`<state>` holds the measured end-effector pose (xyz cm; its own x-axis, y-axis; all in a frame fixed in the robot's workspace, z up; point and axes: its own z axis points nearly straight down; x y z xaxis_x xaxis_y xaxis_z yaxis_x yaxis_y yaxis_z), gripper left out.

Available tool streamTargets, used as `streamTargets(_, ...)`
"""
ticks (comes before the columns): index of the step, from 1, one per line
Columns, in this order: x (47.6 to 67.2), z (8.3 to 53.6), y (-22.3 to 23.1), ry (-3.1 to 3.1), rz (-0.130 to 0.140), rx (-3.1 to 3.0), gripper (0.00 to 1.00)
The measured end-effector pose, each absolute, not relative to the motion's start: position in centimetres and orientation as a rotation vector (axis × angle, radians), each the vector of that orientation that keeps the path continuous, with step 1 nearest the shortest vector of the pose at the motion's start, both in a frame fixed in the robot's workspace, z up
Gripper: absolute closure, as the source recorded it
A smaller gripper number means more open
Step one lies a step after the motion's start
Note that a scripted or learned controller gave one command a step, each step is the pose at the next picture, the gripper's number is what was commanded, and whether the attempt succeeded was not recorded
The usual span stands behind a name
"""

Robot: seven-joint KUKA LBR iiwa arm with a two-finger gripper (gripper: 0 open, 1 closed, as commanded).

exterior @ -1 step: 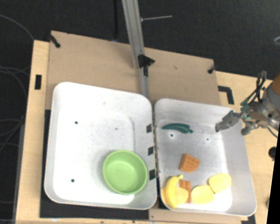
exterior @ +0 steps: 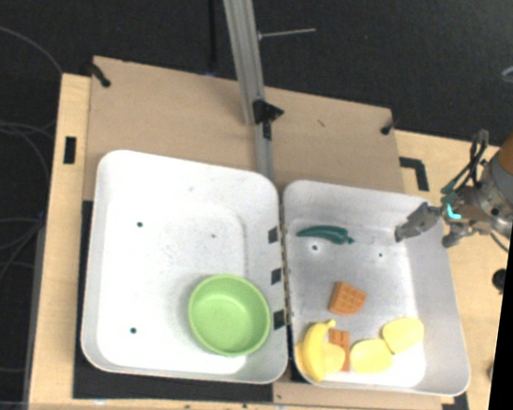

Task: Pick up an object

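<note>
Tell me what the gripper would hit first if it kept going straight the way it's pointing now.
The gripper points down and left into the right bin. It would probably meet the bare bin floor first, short of the green pepper. Its height above the bin is hard to judge from this angle.

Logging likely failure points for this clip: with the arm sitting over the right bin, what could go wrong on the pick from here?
1. The yellow pieces and a small orange bit lie bunched together in the near corner, so a grab there may catch two or knock them apart.
2. That cluster sits close to the right bin's wall, which could block the hand.
3. The thin green item and the flat orange waffle lie low and may slip out.
</note>
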<state>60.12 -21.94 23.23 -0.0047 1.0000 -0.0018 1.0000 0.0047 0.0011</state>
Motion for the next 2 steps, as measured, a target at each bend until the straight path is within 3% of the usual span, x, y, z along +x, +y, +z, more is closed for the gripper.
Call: streamTargets(2, 59.1, 11.8, -21.6, 2.222, -0.007, 2.224, 0.00)
